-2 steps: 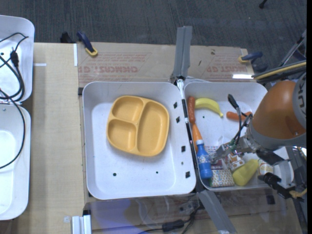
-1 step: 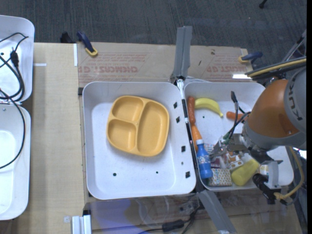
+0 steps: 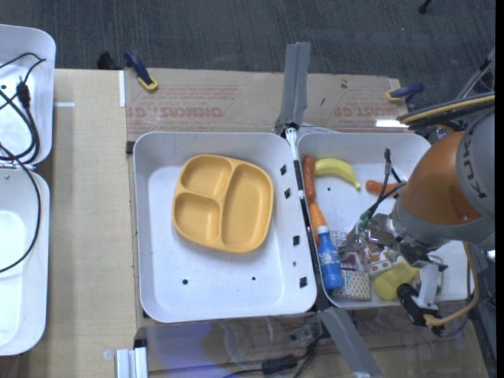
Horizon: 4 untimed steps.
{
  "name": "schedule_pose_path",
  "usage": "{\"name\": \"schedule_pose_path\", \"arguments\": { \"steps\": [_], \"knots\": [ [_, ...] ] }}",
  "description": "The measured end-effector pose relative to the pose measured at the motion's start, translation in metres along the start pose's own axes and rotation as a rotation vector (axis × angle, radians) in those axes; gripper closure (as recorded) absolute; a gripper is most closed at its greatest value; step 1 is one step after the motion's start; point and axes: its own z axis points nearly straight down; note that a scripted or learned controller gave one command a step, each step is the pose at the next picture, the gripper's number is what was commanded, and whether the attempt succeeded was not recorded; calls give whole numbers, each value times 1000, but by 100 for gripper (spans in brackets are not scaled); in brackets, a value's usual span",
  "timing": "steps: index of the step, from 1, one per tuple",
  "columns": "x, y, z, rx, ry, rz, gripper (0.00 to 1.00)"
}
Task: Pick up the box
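The arm's orange band [image 3: 441, 187] hangs over the right bin [image 3: 409, 144]. Below it my gripper [image 3: 364, 241] reaches down into the clutter in the bin's near half. A small box [image 3: 356, 284] with a speckled red and white print lies flat at the bin's near edge, just below and left of the gripper. A second patch of red and white packaging [image 3: 379, 253] shows right under the wrist, partly hidden by the arm. I cannot tell whether the gripper touches either one.
The right bin also holds a banana [image 3: 339, 169], a brown sausage [image 3: 309, 175], a carrot [image 3: 316, 213], a blue bottle [image 3: 328, 262], a yellow fruit [image 3: 392, 280] and an orange item [image 3: 383, 187]. A yellow divided plate [image 3: 224, 203] sits in the left bin [image 3: 157, 290].
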Motion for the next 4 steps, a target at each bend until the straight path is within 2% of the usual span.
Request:
{"name": "schedule_pose_path", "arguments": {
  "steps": [1, 2, 3, 4],
  "knots": [
    [0, 0, 0, 1, 1, 249, 0],
    [3, 29, 0, 2, -4, 271, 0],
    [2, 30, -9, 0, -7, 271, 100],
    [-3, 87, -95, 8, -8, 339, 100]
  ]
}}
